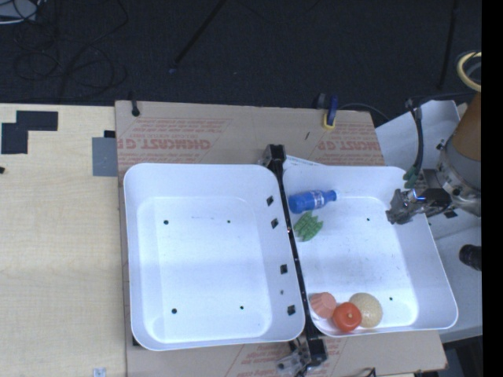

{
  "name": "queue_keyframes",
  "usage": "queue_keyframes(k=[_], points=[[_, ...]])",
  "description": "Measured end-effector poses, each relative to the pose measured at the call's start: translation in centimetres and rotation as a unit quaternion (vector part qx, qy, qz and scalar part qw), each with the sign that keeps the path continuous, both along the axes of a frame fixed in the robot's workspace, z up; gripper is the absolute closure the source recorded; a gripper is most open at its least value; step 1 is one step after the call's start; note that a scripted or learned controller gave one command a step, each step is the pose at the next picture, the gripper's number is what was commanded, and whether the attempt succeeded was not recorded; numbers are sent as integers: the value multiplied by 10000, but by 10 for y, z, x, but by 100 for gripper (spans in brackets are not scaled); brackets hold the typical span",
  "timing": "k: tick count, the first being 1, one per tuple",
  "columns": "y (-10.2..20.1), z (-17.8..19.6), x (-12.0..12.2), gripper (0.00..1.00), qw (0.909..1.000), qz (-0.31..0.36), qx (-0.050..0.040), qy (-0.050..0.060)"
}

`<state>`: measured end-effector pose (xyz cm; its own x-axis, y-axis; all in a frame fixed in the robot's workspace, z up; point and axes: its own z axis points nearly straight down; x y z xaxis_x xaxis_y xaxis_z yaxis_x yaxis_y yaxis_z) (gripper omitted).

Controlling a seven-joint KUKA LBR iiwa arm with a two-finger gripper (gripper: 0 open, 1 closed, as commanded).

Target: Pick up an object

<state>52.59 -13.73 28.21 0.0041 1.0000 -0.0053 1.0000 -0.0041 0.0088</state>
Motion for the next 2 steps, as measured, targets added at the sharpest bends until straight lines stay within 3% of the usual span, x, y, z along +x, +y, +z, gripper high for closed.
queue_keyframes(k=[1, 2], points=[[134, 43, -11, 100, 9999, 92, 47, 33], [195, 76, 21, 100, 10000, 53, 32, 34]])
